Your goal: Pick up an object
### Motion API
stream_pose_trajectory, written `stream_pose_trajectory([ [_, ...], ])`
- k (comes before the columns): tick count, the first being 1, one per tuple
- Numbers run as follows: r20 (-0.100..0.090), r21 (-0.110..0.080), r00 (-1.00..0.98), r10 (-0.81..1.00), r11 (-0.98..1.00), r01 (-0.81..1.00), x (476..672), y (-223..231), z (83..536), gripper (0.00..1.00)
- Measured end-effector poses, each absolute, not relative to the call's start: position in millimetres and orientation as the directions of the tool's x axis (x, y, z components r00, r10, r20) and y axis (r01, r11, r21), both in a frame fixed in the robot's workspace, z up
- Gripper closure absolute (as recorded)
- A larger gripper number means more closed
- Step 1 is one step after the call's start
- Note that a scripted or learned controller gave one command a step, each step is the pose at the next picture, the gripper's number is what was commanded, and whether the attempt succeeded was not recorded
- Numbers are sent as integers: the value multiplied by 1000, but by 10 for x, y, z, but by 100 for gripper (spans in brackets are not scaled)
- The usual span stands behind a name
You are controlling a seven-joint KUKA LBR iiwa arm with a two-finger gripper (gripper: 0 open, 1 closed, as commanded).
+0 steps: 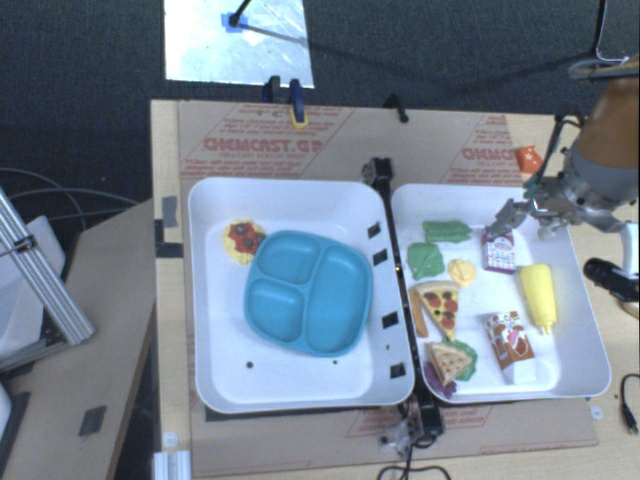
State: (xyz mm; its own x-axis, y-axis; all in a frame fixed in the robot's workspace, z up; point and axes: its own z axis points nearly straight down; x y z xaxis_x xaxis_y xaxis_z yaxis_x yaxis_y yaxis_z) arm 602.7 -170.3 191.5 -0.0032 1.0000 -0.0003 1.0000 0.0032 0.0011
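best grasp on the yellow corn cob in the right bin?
Probably across the middle of the corn cob, gripper coming straight down. It lies flat, long axis running toward the bin's front, with bare floor on both long sides.

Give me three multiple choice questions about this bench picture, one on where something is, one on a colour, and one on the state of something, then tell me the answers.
1. Where does the divided plate lie?
A. In the left bin
B. In the right bin
C. On the bench outside both bins

2. What colour is the toy corn cob in the right bin?
A. Red
B. Yellow
C. Purple

3. How does the gripper stand relative to the toys?
A. It is pressed onto the pizza slice
B. It is down inside the left bin
C. It is above the far part of the right bin, near the small red-and-white packet

Answers:
1. A, the blue plate sits within the left bin, beside a small round yellow-and-red toy.
2. B, the cob is plain yellow, lying near the bin's right wall.
3. C, the gripper sits just above the packet, well away from the pizza slice.
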Motion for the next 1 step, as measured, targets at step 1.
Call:
stream_pose_trajectory([
  [1,3,-7,4,1000,-4,1000,4945,-1635,804,0],
])
